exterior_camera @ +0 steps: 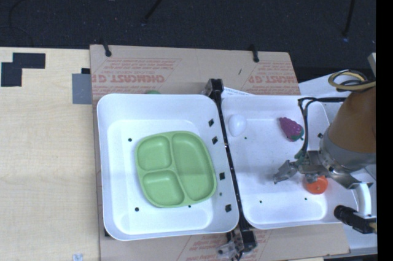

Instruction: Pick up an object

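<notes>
The grey arm with orange band reaches down into the right shallow white bin. The tool hangs with fingers spread, gripping nothing, beside a small orange round object.

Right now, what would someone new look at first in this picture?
Probably the big green plate with three sections, lying in the middle of the left bin. Next, the grey arm reaching into the right bin, its end effector low beside an orange object, with a purple object behind.
</notes>
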Controlling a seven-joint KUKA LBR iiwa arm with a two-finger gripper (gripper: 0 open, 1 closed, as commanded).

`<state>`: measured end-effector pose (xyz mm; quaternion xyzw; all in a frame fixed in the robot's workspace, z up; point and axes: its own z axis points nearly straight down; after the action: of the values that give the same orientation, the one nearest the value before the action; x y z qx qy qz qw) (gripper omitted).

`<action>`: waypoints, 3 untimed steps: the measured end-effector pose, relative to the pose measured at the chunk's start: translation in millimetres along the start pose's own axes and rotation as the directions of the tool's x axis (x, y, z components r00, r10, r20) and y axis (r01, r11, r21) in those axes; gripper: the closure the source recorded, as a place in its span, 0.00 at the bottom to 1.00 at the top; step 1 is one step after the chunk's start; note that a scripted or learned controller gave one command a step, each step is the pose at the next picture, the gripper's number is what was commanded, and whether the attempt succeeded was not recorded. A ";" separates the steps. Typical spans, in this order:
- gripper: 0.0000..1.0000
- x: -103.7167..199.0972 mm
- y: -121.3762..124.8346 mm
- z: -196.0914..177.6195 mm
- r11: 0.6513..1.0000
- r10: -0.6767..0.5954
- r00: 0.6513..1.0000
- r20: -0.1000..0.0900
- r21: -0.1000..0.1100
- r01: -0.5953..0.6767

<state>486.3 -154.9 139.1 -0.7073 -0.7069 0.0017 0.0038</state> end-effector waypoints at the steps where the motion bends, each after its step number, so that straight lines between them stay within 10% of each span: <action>1: 1.00 -1.5 0.3 -12.4 1.000 0.006 1.000 0.001 -0.003 -0.006; 3: 1.00 -0.6 0.7 -98.9 1.000 -0.002 1.000 0.003 -0.008 0.002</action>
<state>487.8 -155.8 238.0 -0.7067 -0.7075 -0.0001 -0.0002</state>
